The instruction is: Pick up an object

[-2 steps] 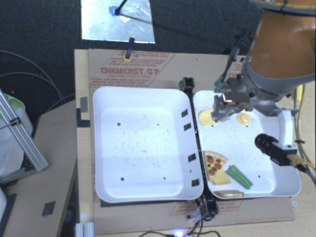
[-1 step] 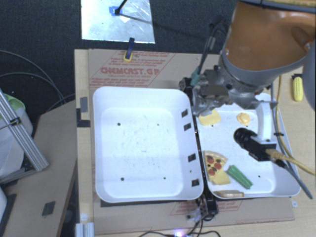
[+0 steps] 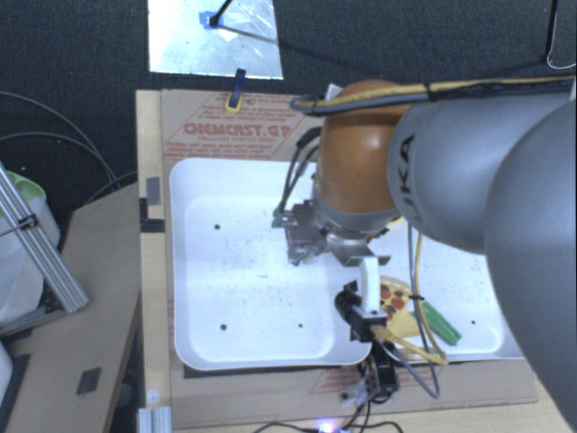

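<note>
Arm (image 3: 487,161) above bin (image 3: 462,278) with green object (image 3: 441,324)

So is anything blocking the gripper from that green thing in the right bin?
Nothing visible does. The gripper hangs over the left bin; the green stick lies in the right bin, beside a red-dotted yellow piece. The arm hides part of the gap.

Arm (image 3: 487,179) stretches leftward, gripper (image 3: 305,238) pointing down.

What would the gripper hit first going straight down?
The gripper would probably meet the left bin's bare floor near its right wall, though depth is unclear. The red-spotted yellow piece and green piece lie aside, in the right bin.
</note>
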`<state>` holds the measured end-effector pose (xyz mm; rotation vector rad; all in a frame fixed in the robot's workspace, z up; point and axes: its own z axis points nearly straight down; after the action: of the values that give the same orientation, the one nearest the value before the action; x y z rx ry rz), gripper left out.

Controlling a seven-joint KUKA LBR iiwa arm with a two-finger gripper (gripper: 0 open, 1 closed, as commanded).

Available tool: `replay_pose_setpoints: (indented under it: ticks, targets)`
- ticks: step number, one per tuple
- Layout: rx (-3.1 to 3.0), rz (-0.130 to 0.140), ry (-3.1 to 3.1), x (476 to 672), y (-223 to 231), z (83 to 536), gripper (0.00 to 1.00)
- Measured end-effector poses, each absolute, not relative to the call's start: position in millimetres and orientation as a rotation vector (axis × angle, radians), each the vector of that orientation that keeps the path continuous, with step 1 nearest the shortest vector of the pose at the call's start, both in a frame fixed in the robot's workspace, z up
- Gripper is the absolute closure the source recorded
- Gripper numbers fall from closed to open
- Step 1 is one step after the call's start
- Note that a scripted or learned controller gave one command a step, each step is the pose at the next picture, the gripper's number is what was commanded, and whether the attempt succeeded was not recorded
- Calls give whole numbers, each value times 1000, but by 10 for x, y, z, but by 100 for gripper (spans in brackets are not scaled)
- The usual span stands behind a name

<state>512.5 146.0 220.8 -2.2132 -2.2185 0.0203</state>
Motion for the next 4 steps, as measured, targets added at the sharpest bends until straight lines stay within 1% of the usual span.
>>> replay_pose_setpoints:
  ticks: [1, 2, 3, 4]
  targets:
    - [-2225, -30, -2232, 4962, 1211, 4049, 100]
    - [-2208, 5, -2230, 4853, 1849, 3256, 100]
    - [-2230, -13, -2221, 4880, 1219, 3951, 100]
    - [-2217, -10, -2231, 4880, 1258, 4024, 100]
